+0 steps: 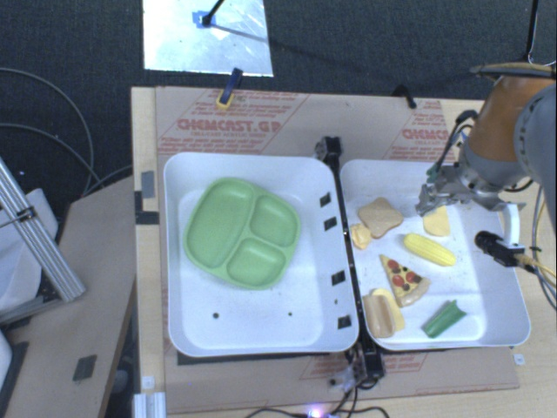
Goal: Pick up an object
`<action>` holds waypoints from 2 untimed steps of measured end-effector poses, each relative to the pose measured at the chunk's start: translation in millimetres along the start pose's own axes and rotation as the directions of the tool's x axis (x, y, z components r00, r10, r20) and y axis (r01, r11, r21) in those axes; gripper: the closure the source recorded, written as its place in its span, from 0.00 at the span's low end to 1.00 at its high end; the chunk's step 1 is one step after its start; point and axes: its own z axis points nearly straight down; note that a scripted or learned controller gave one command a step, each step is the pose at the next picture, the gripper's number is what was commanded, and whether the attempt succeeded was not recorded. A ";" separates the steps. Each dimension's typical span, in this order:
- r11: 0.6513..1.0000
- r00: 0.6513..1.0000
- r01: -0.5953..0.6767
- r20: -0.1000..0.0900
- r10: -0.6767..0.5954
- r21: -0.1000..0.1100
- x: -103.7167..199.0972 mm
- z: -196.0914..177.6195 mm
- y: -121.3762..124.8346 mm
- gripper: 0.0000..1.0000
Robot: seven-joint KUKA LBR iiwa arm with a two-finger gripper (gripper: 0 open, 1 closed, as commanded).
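A pale green tray [243, 232], yellow corn [429, 250], red-dotted pizza slice [404, 279] and tan toast [380, 217] lie in white bins [187, 325].

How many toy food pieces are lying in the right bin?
7: bread slice, small yellow piece, pale wedge by the gripper, corn, pizza slice, hot dog bun, green piece. The arm may hide more.

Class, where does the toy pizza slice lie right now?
The pizza slice lies in the right bin, just below the corn cob and above-right of the hot dog.
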 end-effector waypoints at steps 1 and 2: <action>1.000 1.000 -0.008 -0.002 0.008 0.009 15.7 22.1 -36.1 1.00; 1.000 1.000 -0.011 -0.002 0.011 0.009 -1.6 -39.3 -138.1 1.00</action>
